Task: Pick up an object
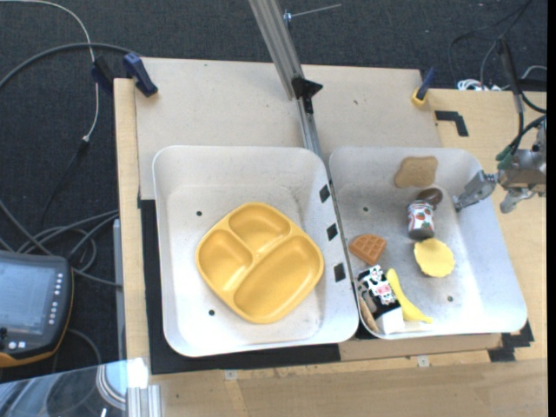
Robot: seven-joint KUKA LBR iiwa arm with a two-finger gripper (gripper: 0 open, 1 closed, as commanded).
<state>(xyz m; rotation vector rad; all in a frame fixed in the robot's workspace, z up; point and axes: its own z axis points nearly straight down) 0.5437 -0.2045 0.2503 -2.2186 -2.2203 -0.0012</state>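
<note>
I saw the gripper (489, 193) spread open, holding nothing, by the can (421, 220), whose label I couldn't read.

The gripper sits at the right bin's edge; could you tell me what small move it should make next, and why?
Probably a short move leftward and down toward the small can: the gripper hangs over the right bin's rim holding nothing, and the can is the nearest object.
</note>
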